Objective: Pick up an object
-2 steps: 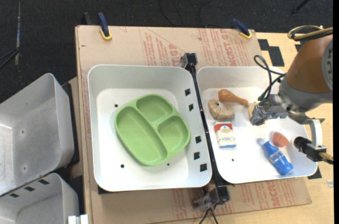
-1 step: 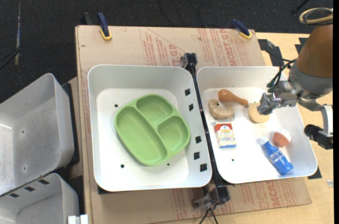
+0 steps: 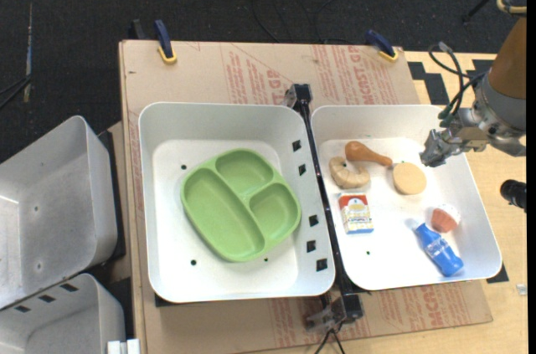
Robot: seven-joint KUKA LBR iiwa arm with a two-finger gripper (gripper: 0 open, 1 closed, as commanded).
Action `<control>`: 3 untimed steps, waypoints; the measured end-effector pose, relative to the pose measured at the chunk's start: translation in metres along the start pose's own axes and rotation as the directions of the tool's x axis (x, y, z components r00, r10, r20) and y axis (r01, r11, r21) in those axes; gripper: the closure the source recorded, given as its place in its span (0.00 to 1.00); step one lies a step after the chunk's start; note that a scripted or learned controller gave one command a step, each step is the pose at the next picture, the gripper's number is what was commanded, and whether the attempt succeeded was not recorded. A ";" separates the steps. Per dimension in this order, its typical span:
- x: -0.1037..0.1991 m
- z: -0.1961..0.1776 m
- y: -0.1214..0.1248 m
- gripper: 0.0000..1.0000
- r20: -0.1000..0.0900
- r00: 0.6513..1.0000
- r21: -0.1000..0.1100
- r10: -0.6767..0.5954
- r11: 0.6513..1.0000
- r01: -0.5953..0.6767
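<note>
While we hover the gripper (image 3: 435, 150) over the right bin (image 3: 477, 193), near its right wall toward the far corner, we cannot tell how its pincer stands, and nothing shows between the tips. Our nearest candidate is the pale round disc (image 3: 409, 178), lying flat just beside the gripper, with the brown drumstick toy (image 3: 367, 152) and the ring-shaped piece (image 3: 347, 172) further toward the bin's left wall. We judge that disc light, stiff and probably smooth, so we'd pinch across its edges; it sits low and could skid away.
</note>
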State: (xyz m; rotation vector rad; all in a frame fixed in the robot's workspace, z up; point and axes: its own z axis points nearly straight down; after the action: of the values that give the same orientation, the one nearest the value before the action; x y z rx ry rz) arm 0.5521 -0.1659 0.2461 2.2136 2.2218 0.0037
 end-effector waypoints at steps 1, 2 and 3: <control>0.047 0.012 0.016 1.00 -0.002 1.000 0.005 -0.003 1.000 0.003; 0.102 0.003 0.029 1.00 -0.003 1.000 0.003 -0.005 1.000 0.005; 0.160 0.000 0.037 1.00 -0.003 1.000 0.004 -0.004 1.000 0.004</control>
State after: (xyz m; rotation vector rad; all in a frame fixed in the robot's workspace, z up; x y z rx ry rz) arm 0.5888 -0.0055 0.2460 2.2127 2.2300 0.0027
